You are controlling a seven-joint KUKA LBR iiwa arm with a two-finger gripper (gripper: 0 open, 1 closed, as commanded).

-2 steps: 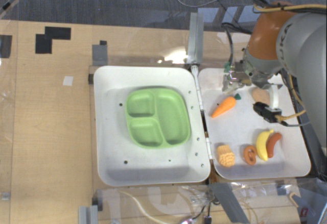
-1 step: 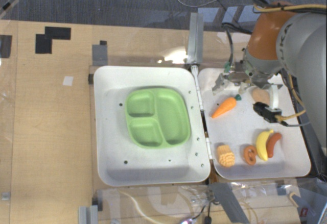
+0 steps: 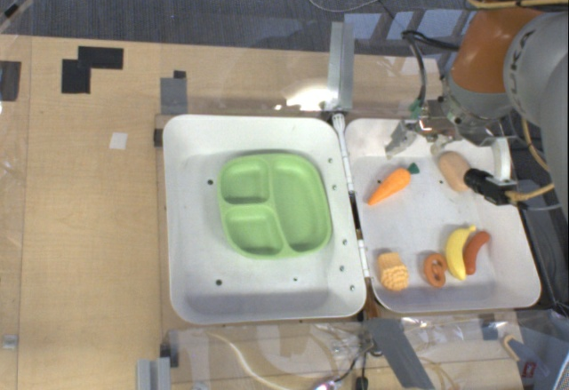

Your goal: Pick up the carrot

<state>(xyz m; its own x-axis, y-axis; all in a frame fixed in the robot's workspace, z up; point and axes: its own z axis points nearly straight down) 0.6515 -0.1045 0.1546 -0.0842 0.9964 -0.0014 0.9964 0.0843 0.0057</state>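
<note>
One carrot (image 3: 390, 186) lies in the right-hand bin (image 3: 524, 290), in its upper left part, not far from the divider between the two bins. It rests flat on the white floor with nothing touching it. Its long axis runs on a slant: the green leafy cap points up and to the right, the orange tip down and to the left.

From where I stand, the gripper (image 3: 436, 132) hangs over the far edge of the same bin, up and to the right of the carrot, near it but clearly apart. Whether it is open or closed I cannot tell; the wrist and cabling crowd that spot.

So the carrot lies down and to the left of the gripper, and its green end is the nearer one. I'd judge the coming move a short reach that way and then a descent, with the wrist turned so it closes across the slanted body rather than along it. A pale rounded piece (image 3: 454, 171) sits just right of the carrot's cap, close enough to get nudged.
</note>
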